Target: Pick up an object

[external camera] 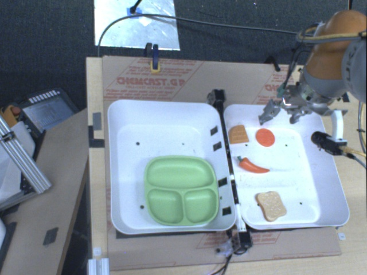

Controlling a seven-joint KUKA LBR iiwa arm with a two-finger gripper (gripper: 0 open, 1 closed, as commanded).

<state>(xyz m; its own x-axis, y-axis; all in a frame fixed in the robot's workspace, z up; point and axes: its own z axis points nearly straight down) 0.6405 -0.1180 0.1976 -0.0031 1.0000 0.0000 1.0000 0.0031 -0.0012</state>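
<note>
In the right bin (327, 182) lie a round red slice (265, 137), a tan square piece (238, 134), an orange-red chili pepper (252, 165) and a slice of toast (271, 205). My gripper (281, 114) hangs over the bin's far edge, just above and to the right of the red slice. Its fingers (267, 115) are spread apart with nothing between them.
The left bin (132, 153) holds a green divided plate (181, 189). A black clamp (217, 97) sits at the far end of the seam between the bins. Another black fitting (324, 142) is at the right bin's right wall.
</note>
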